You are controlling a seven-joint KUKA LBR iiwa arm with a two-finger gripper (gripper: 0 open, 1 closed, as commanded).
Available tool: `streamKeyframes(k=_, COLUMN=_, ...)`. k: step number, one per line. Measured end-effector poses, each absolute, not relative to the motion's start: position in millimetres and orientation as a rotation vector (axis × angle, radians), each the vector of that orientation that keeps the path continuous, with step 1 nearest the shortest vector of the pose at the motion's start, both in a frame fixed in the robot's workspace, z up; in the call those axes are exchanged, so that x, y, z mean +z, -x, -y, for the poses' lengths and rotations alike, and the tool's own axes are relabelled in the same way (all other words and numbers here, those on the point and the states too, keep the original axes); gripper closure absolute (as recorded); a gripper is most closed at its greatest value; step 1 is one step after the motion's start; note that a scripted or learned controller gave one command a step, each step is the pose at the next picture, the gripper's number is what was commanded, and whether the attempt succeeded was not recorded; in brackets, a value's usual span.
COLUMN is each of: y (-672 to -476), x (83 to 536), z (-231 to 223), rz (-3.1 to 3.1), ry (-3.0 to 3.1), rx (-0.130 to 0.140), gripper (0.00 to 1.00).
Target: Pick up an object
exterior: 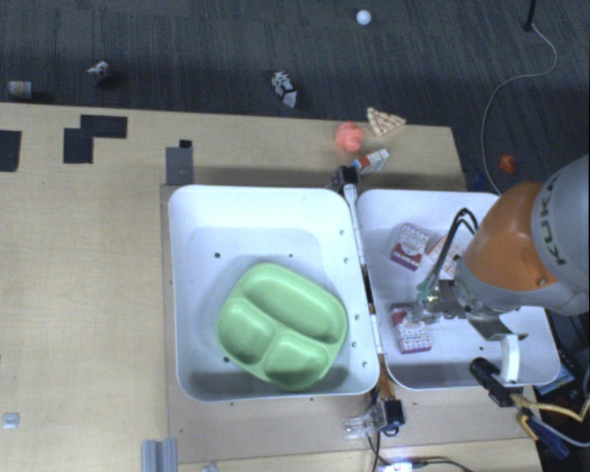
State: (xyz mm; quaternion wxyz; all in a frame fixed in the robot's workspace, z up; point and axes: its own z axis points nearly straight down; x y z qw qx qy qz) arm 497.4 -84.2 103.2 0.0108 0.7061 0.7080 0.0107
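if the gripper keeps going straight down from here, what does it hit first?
Likely the small red-and-white packet lying on the right bin floor, right below the gripper. Depth is unclear from this slanted view.

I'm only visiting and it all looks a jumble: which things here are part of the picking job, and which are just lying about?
Job: arm; right bin; red-and-white packets in it; green tray in left bin.

Lying about: pink ball, wedge, tube, white ball on floor.
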Motion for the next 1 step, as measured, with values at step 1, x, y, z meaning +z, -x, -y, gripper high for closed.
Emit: streamKeyframes(k=1, y=-497.2, x=102.9, z=84.3, rz=-2.209, ry=-2.203, rx=0.033, gripper=0.00)
